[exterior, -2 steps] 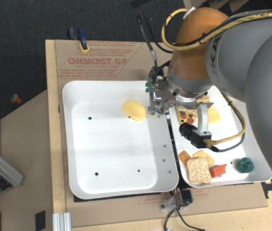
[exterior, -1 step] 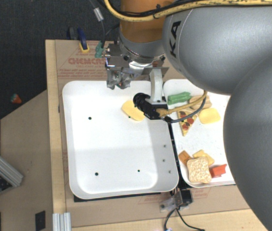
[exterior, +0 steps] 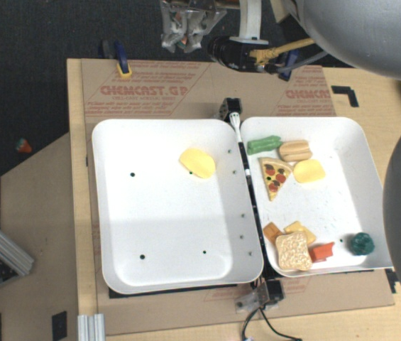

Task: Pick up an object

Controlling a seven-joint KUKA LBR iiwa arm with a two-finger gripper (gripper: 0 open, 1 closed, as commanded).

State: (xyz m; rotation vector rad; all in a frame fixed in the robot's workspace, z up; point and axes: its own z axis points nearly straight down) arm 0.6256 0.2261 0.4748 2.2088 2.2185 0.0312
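Cardboard-topped bench (exterior: 150,91), pale yellow rounded toy piece (exterior: 198,163) alone in the left white bin (exterior: 115,212), can't tell the jaws' state.

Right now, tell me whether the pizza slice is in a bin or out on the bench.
In. The pizza slice lies flat inside the right bin, beside the yellow piece.
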